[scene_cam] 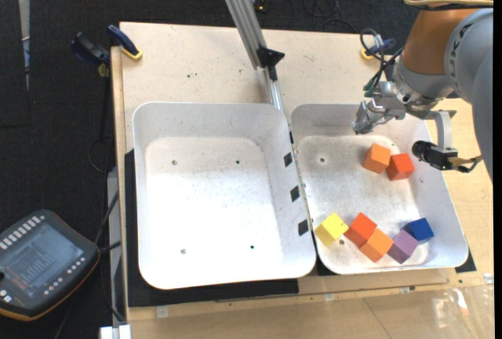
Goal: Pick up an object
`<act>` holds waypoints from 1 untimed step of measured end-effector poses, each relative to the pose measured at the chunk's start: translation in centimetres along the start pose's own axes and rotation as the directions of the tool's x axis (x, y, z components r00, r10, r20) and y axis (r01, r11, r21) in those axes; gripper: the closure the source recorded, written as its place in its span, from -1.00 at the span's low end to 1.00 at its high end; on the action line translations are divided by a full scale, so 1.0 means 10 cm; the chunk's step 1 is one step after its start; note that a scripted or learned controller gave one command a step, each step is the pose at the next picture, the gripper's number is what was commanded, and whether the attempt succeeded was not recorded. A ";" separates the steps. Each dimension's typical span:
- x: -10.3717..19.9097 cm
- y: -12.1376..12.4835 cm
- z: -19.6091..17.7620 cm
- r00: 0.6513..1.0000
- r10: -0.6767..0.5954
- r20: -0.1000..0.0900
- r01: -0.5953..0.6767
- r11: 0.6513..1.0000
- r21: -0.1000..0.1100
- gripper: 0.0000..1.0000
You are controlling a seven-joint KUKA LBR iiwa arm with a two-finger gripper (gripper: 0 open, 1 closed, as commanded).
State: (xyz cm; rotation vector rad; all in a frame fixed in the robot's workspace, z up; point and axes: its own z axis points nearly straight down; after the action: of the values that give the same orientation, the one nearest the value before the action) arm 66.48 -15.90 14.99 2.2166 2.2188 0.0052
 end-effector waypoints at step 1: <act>-0.01 0.00 -0.65 1.000 -0.001 0.001 0.001 1.000 -0.003 1.00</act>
State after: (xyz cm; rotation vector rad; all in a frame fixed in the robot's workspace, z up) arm 66.41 -16.01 21.48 2.2135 2.2175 0.0073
